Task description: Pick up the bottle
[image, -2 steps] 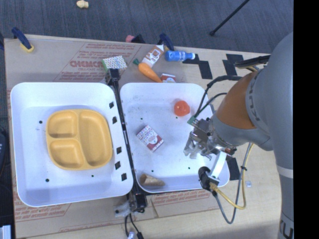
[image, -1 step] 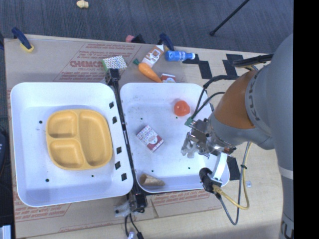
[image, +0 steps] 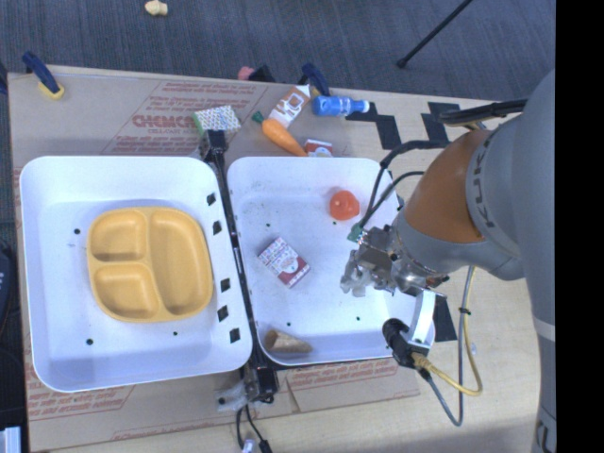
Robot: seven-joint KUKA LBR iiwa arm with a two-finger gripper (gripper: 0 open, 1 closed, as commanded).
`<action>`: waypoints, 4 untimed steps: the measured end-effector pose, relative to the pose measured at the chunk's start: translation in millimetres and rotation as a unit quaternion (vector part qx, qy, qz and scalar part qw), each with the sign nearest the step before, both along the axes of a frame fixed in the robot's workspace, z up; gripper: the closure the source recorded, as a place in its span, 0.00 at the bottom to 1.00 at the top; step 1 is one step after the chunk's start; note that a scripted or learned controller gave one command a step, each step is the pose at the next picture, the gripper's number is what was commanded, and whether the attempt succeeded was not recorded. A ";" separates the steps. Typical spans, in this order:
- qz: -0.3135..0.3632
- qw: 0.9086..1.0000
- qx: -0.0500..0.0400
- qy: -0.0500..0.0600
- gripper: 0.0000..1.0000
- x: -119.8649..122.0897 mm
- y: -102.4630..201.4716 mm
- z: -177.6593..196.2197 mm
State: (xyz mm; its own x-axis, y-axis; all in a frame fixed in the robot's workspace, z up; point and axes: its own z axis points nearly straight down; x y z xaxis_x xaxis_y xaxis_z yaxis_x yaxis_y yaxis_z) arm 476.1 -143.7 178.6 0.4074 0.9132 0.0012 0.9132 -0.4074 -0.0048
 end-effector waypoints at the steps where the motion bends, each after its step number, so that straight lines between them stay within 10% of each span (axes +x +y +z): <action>1: 0.056 0.998 0.001 0.001 1.00 -0.4 -13.3 -3.1; 2: 0.195 0.981 0.001 0.000 1.00 0.2 -0.6 11.5; 3: 0.123 0.992 0.002 0.001 1.00 -0.6 -35.4 -14.8; 4: 0.186 0.982 0.003 0.001 1.00 -0.5 -41.0 -19.6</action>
